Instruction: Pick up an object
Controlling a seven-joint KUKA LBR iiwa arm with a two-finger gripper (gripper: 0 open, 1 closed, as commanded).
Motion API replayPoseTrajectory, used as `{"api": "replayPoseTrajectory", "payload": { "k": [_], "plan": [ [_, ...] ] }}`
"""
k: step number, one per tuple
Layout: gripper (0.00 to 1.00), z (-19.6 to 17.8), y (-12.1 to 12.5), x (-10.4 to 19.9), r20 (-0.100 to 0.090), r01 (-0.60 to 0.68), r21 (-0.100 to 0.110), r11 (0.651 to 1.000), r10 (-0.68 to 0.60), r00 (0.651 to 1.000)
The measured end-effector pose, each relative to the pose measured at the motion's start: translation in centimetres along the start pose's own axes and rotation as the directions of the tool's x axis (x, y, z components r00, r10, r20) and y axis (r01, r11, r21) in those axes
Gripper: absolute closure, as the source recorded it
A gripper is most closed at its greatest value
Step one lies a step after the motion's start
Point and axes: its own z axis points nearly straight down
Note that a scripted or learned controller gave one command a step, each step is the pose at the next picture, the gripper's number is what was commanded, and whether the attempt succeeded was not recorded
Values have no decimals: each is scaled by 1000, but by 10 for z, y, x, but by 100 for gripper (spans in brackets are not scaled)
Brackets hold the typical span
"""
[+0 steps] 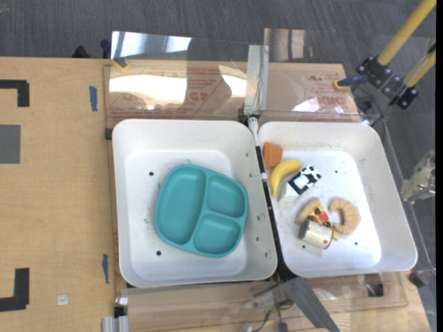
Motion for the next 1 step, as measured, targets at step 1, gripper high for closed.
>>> {"api": "replayPoseTrajectory", "payload": {
  "k": [1],
  "plan": [
    [100,-10,-3,5,6,-249,0,969,249,968]
  ]
}}
